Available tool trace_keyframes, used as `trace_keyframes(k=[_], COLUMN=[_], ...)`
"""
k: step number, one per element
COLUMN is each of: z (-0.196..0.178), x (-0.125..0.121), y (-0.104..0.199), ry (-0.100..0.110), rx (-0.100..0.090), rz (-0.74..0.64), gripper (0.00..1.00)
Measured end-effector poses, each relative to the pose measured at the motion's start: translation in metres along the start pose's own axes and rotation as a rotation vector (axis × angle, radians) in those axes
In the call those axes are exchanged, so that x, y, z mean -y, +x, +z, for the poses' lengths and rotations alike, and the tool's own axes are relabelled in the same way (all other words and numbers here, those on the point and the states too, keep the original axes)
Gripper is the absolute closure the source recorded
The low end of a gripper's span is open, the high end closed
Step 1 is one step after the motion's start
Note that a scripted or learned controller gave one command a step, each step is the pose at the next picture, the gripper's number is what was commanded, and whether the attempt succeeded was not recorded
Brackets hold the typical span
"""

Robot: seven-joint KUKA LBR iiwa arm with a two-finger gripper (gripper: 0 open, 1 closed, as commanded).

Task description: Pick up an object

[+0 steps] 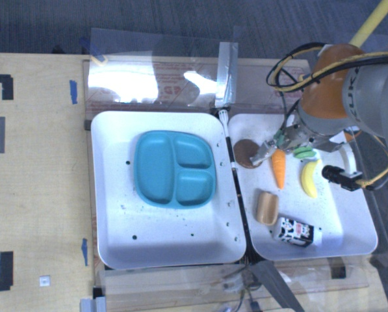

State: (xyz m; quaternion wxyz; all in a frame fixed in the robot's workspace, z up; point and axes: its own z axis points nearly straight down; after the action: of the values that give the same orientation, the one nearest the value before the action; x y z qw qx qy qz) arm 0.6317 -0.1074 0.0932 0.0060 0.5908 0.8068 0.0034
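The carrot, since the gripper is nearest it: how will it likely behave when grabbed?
The carrot looks like smooth toy plastic, so probably light, stiff and slippery. Its tapered, rounded body may roll or squirt sideways when the gripper pinches it.

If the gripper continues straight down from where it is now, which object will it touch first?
Probably the carrot: the gripper hangs just above its top end, with the brown disc close on the left. Depth is unclear from this slanted view.

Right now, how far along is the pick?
Done: the gripper is down in the right bin, beside the carrot and brown disc. In hand: nothing visibly held. Left: grasp and lift; banana, tan block and cow-print can lie untouched.
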Motion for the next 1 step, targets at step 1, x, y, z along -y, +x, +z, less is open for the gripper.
trace_keyframes(k=[1], z=[-0.0123], x=[-0.002], y=[-0.0005], ry=[-0.007], rx=[-0.001], rz=[0.003], gripper=[1.0])
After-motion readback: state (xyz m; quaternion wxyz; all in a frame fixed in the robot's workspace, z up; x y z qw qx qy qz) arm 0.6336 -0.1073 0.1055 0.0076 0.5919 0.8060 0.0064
